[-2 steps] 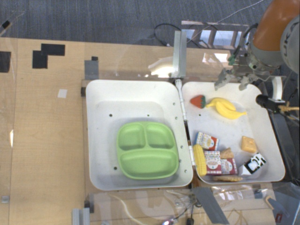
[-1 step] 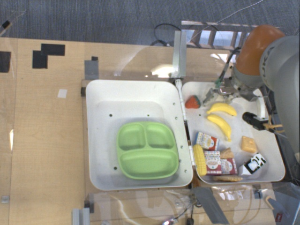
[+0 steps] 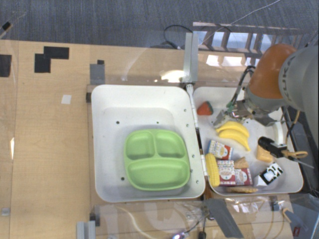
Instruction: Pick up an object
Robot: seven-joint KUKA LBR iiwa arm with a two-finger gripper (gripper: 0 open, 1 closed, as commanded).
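- Camera view: a bunch of yellow bananas lies in the right bin, roughly midway along it and nearer its left wall.
- The gripper sits just beyond the bananas' far edge, very close to them or touching; which one cannot be told, nor whether it is spread or pressed together.
- A red strawberry rests near the bin's far left corner, just left of the gripper.
- Toward the near edge, just beside the bananas, stands a small printed carton, with a second carton and a red box nearer the rim; their print is too small to read.
- An ear of corn lies along the left wall beside those cartons.
- On the right side are a yellow wedge and a black-and-white block.
- The left bin holds a green divided plate toward its near right corner.
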